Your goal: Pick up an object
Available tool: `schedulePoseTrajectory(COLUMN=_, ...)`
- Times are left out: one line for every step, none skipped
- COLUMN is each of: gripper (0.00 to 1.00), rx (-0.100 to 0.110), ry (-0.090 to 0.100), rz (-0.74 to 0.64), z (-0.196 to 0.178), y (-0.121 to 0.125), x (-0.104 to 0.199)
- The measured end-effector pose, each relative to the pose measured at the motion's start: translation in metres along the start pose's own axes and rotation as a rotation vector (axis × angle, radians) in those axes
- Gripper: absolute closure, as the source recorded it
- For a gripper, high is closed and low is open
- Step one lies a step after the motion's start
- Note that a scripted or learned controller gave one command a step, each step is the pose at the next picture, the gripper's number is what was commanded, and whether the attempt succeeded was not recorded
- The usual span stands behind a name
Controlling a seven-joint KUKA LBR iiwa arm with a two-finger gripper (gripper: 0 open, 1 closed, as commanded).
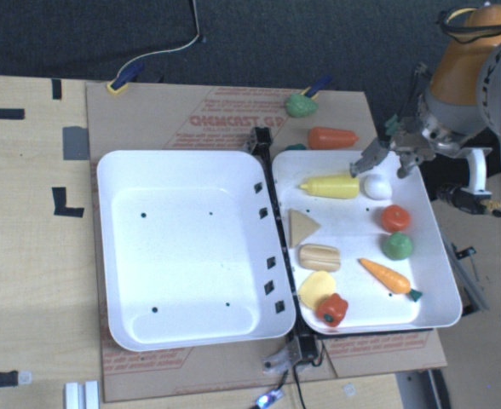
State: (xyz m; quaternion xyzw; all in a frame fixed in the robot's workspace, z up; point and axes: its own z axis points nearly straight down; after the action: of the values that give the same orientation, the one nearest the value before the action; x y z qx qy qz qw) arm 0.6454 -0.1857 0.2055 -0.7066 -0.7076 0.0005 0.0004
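My gripper (383,165) hangs over the far end of the right bin (434,254), its two dark fingers spread open. Nothing is between them. A white egg (376,186) lies just below the fingertips, next to a yellow corn cob (330,187). Further toward the front of this bin lie a red tomato (394,218), a green ball (397,246), an orange carrot (387,276), a tan wedge (302,226), a bread roll (319,256), a yellow lemon (316,287) and a red pepper (332,310).
The left bin (182,245) adjoins the right one along a black hinge strip. Behind the bins, an orange-red vegetable (331,137) and a green toy (301,105) rest on the cardboard. The grey and orange arm (463,66) enters from the upper right.
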Motion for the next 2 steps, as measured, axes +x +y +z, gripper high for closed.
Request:
schedulePoseTrajectory(gripper=1.00, rx=-0.001, ry=0.000, rz=-0.001, z=-0.010, y=0.000, x=0.001)
schedulePoseTrajectory(gripper=1.00, rx=-0.019, ry=-0.004, rz=-0.004, z=-0.228, y=0.021, x=0.038)
